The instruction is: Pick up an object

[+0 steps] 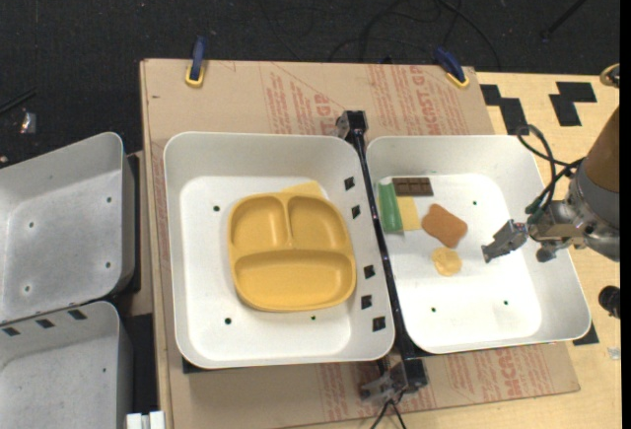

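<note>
1. Over the right bin [513, 319], near its right wall, the gripper [505, 244] hangs with nothing between its fingers; they appear spread apart.
2. Candidate objects lie to the gripper's left in the camera view, toward the divider between the bins. Nearest are the small yellow round piece [447, 262], slightly lower-left, and the orange-brown block [445, 224], slightly upper-left.
3. The orange-brown block's long axis runs diagonally, upper-left to lower-right.
4. Farther left, a green and yellow sponge [397, 211] lies lengthwise along the divider; a dark brown bar [412, 186] lies crosswise above it.
5. Count, right bin: four loose objects, one of each.
6. Count, left bin [197, 319]: one yellow divided tray [292, 253], three compartments.
7. Judgement: the coming move calls for a short leftward shift and a descent.
</note>
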Motion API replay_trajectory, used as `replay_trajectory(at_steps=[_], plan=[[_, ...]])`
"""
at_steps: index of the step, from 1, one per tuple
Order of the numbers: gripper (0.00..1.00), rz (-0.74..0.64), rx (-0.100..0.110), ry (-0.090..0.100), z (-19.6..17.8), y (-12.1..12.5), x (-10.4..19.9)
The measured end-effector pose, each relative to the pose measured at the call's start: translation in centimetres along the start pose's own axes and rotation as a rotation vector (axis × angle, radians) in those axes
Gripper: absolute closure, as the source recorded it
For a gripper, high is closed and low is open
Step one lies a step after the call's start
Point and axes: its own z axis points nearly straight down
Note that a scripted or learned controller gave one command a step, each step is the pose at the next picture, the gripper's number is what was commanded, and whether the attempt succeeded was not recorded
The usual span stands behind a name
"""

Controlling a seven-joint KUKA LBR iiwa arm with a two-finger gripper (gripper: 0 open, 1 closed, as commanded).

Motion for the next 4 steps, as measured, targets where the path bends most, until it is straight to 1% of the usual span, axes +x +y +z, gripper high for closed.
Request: replay_trajectory(at_steps=[1,2,3,4], plan=[[0.00,-0.004,-0.012,-0.003,-0.6,0.3,0.1],[0.00,-0.001,-0.007,-0.001,5.6,-0.1,-0.4],[0.00,-0.002,-0.007,-0.001,11.9,0.4,0.0],[0.00,-0.002,-0.012,-0.002,11.7,0.4,0.1]])
